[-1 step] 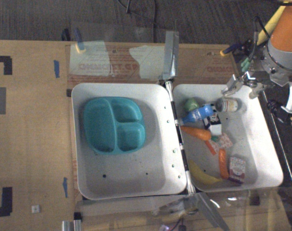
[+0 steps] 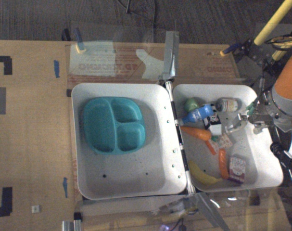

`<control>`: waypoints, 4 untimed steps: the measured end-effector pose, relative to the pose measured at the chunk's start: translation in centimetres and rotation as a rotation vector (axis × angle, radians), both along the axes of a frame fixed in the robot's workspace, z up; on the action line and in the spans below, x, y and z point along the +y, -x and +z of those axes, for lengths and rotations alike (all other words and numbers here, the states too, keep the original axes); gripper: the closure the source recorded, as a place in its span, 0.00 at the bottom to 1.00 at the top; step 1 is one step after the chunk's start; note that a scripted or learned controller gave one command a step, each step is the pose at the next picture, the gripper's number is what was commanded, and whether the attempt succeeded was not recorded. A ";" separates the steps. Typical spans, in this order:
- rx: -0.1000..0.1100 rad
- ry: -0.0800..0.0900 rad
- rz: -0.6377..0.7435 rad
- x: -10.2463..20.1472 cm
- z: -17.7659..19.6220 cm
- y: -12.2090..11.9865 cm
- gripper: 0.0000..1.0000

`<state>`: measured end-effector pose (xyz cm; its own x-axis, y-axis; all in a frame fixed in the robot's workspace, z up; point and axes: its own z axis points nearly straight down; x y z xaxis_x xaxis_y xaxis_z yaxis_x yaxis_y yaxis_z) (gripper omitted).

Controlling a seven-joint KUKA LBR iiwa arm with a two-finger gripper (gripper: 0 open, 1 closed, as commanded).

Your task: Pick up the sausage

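i see the left bin (image 2: 88, 177) holding a teal divided plate (image 2: 114, 125) at its upper left. in the right bin (image 2: 266, 177), the gripper (image 2: 237, 123) hangs above the sausage (image 2: 223, 163), fingers slightly parted, gripping nothing. the sausage lies between a yellow banana (image 2: 203, 175) and a small carton (image 2: 237, 169), touching the carton
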<state>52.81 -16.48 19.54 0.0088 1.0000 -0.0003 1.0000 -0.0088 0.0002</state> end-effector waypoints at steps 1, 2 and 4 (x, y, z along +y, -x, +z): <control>-0.012 0.002 -0.017 0.6 -9.6 2.7 0.00; -0.015 0.001 -0.021 0.5 -8.6 2.6 1.00; -0.009 0.005 0.061 3.9 -10.7 4.7 0.00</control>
<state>48.13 -12.56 8.79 -0.0523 0.9986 -0.0053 0.9986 0.0523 0.0092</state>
